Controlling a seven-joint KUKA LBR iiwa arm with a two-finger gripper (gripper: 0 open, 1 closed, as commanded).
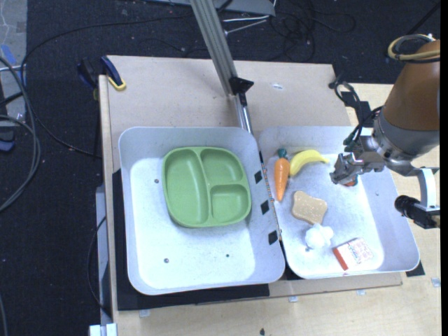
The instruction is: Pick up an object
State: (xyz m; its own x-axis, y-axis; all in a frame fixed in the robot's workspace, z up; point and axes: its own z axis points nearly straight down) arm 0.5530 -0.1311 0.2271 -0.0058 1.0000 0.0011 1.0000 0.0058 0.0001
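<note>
Seemingly at the approach step, the pincer [344, 176] hangs over the right bin [392, 208] just right of the banana [308, 160], gripping nothing visible, and whether it is open I cannot tell. Next it must line up over one object, perhaps the banana, carrot [281, 177] or bread slice [309, 207], and descend. Any print on the small red-and-white packet [353, 253] is too small to read.

A robotics lab: plywood bench [182, 89], loose cables [49, 138], aluminium camera mast [213, 33].

bench [182, 96]: light wood top; two white bins side by side on it, left bin [140, 257], right bin [392, 250]; blue-yellow clamp [112, 74] at far-left corner
</note>
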